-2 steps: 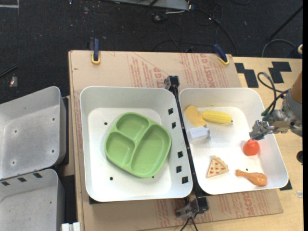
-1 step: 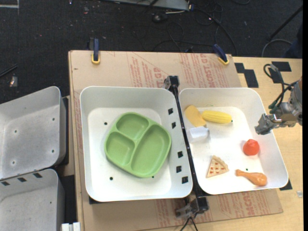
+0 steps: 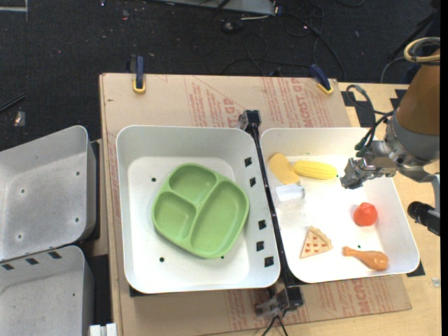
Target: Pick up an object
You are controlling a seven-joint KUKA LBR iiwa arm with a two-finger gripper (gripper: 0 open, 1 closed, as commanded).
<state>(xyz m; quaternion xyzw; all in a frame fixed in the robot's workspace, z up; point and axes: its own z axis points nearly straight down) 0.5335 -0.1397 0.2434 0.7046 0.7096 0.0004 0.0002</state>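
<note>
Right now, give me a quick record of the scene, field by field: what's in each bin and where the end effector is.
left bin: green divided plate
right bin: corn, yellow block, clear piece, tomato, pizza slice, drumstick
end effector: over the right bin, just right of the corn
held: nothing seen between its fingers
arm: enters from the right

glossy plastic plate (image 3: 201, 210); smooth white bins (image 3: 133, 187)
</note>
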